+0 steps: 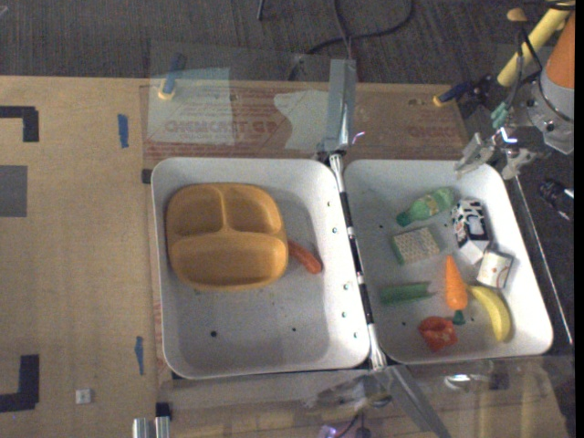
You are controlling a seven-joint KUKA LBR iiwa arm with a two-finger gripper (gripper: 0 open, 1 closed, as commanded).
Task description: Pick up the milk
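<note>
The milk (471, 223) you are after is lying on its side in the right bin (383, 190), just below the jaws (497, 146) and slightly to their left. It is looking like a small carton with black-and-white cow patches, its white end (494, 267) pointing away from the jaws. A green bottle (425, 207) is sitting just beside it, a carrot (455, 284) and banana (493, 311) farther off. The jaws are hovering over the bin's far right corner, holding nothing; you cannot tell how far apart they are standing.
</note>
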